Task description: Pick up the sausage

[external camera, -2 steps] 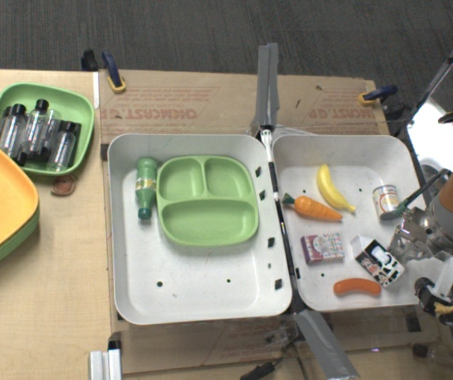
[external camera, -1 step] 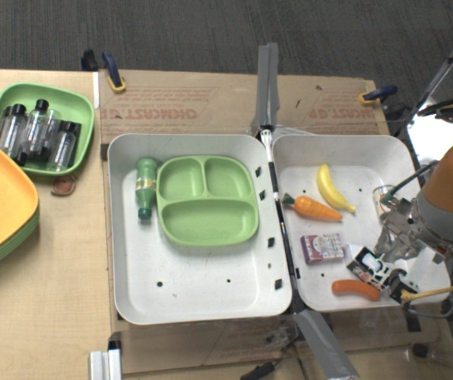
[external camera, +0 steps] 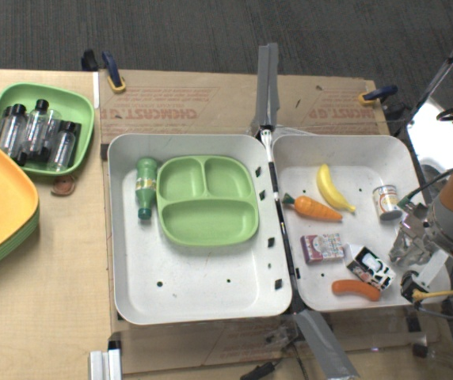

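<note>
Cardboard covers the desk (external camera: 211, 105) under two white bins. Low in the right bin (external camera: 353, 158) lies the sausage (external camera: 356, 289), beside a small black-and-white packet (external camera: 371, 267). It looks light, smooth and probably slippery (likely a plastic toy), so a grip across its middle seems safest. A banana (external camera: 333, 188), carrot (external camera: 313, 207), can (external camera: 385, 201) and pink box (external camera: 322, 248) share that bin. The left bin (external camera: 131, 283) holds a green divided plate (external camera: 207, 199) and bottle (external camera: 145, 187). The gripper (external camera: 416, 252) hangs at the right rim; how far it is open I cannot tell.

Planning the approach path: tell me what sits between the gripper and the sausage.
The black-and-white packet lies between the gripper and the sausage, just up and right of the sausage, close beside it.
</note>
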### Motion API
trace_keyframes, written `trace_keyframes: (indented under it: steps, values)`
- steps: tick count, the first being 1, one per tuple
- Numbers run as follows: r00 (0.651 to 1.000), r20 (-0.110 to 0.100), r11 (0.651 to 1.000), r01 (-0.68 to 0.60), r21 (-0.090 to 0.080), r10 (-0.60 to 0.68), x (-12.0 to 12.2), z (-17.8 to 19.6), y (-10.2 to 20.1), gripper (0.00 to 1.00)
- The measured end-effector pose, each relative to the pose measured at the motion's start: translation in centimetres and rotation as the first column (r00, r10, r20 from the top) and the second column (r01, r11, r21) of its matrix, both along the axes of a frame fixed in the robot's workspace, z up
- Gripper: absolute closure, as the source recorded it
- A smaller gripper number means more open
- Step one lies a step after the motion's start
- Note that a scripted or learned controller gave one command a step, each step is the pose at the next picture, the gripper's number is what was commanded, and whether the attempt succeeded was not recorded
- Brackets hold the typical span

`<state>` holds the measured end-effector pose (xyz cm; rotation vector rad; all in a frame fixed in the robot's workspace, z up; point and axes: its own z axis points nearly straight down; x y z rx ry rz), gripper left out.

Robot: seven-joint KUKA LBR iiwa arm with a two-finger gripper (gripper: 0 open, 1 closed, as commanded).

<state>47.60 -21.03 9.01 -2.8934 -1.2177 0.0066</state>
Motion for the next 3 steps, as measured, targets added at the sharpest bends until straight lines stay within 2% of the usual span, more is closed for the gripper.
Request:
trace_keyframes:
  steps: [1,2,3]
  values:
    - [0.994,0.001,0.994,0.110,-0.001,-0.110,0.1,4.6,-0.7,1.00]
    - [0.829,-0.003,0.829,0.559,-0.002,-0.559,0.0,0.0,2.8,1.00]
    - [0.837,0.000,0.837,0.547,-0.002,-0.547,0.0,0.0,-0.5,1.00]
